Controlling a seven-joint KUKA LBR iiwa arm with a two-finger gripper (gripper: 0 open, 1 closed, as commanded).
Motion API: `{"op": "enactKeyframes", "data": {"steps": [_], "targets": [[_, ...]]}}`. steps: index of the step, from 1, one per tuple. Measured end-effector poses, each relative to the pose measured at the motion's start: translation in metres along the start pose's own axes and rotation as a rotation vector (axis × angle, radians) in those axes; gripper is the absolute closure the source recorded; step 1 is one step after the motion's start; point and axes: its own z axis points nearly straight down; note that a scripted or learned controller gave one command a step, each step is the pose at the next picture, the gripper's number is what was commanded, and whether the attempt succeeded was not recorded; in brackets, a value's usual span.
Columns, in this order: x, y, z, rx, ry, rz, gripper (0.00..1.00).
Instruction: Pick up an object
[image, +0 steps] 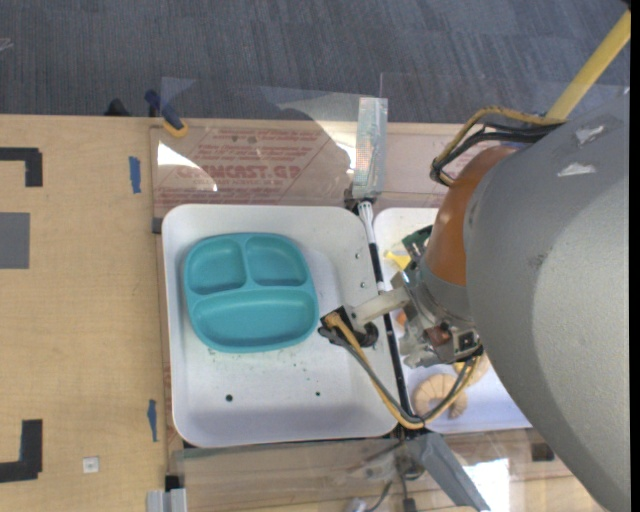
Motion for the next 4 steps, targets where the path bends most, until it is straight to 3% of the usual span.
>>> {"op": "enactKeyframes", "data": {"steps": [1,2,3,4], "targets": [[-0.010,0.047,0.009,-0.001,0.000,-0.547,1.00],[0.009,-0.035,-0.028,-0.002,0.005,-0.011,1.00],[0.026,-0.119,0.068,-0.002,-0.008,0.043,1.00],[0.047,-0.128,-0.117,-0.003,0.008,-0.336,1.00]]}}
